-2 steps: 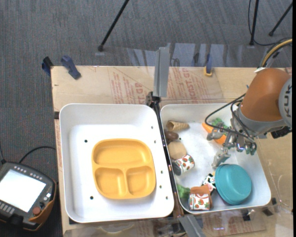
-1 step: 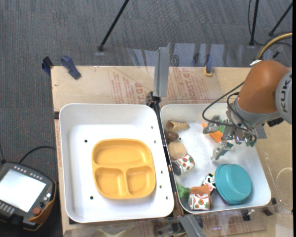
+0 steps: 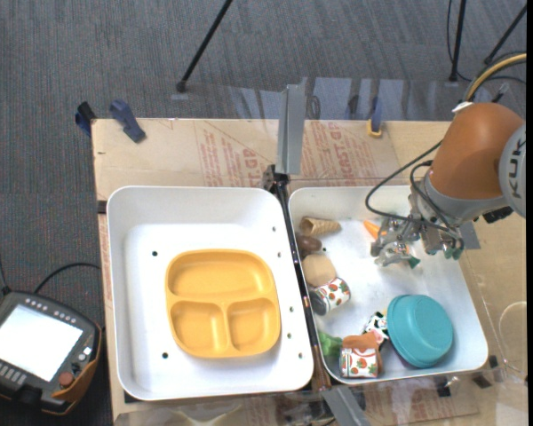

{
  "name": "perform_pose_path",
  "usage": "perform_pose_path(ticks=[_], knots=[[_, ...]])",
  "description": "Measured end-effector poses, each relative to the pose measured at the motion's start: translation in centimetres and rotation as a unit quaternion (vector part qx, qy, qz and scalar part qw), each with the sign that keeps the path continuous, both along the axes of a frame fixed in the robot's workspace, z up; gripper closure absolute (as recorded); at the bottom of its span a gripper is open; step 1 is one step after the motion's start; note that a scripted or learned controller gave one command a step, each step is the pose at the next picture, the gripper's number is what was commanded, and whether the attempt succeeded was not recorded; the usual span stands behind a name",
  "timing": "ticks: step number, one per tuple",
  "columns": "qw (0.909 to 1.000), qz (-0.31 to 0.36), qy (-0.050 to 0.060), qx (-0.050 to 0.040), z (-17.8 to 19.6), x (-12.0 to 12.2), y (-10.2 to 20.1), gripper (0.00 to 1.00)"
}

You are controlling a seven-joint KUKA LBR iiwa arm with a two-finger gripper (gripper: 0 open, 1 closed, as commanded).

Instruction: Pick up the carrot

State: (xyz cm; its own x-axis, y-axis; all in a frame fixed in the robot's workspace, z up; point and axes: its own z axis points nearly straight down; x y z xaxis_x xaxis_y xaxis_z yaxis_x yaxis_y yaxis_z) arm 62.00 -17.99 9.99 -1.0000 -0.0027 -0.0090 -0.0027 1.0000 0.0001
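Observation:
The carrot [image 3: 371,229], a small orange piece, lies near the back of the right bin [image 3: 453,282], close to its middle. My gripper [image 3: 396,254] hangs low over the bin floor just to the right of and slightly in front of the carrot. Its fingers stand apart with nothing between them. The carrot's right end sits beside the left finger [image 3: 382,252]; I cannot tell whether they touch.
The right bin also holds a cone [image 3: 321,225], a brown lump [image 3: 309,243], a beige roll [image 3: 318,269], a printed cup [image 3: 333,294], a teal bowl [image 3: 420,329], a cow toy [image 3: 376,325] and a strawberry carton [image 3: 360,360]. A yellow divided plate [image 3: 222,302] lies in the left bin [image 3: 133,238].

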Motion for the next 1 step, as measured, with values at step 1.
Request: perform_pose_path(ticks=[1], knots=[[0.9798,-0.2,0.006,0.0053,-0.81,2.57,-2.91,1.0]])
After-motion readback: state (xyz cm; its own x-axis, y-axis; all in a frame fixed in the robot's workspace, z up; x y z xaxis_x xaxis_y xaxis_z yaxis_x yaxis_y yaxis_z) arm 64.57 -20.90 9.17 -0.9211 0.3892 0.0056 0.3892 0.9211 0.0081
